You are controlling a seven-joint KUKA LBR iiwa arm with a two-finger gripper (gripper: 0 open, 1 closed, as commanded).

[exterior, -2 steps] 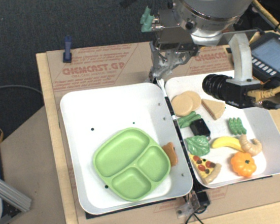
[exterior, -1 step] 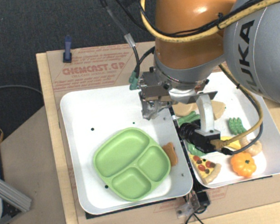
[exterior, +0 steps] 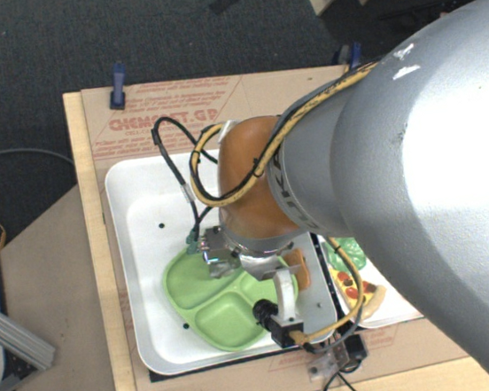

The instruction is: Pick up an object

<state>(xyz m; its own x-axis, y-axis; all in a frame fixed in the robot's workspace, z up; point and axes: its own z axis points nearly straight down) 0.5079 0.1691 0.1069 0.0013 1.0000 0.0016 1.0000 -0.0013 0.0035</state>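
The grey arm (exterior: 422, 185), smooth and matte with a soft sheen along its broad curved casing, reaches in from the right, and its glossy orange band (exterior: 247, 181) sits just above the metal wrist hardware. Black and yellow cables (exterior: 183, 167) loop out from the band and trail down the wrist. The gripper (exterior: 236, 267) lies under that hardware, low over the left bin (exterior: 143, 239), and whether it is spread or pressed together cannot be told, since the wrist covers it. Directly beneath and just left of the tool lies a light green plastic divided plate (exterior: 210, 306), smooth and rounded, with raised ridges splitting it into shallow compartments; it rests on the floor of the bin toward its near side, and the tool appears to be over its upper edge, though contact cannot be made out. The bin itself is shallow white plastic with rounded corners and a few small dark specks on its floor. To the right of the tool, partly hidden by the arm, a flat item printed with green, red and orange shapes (exterior: 355, 278) lies in the right bin. Behind the tool, the brown cardboard sheet (exterior: 161, 107) under the bins carries red printed lettering, only partly legible. A blue clamp (exterior: 116, 84) grips the cardboard's far edge.
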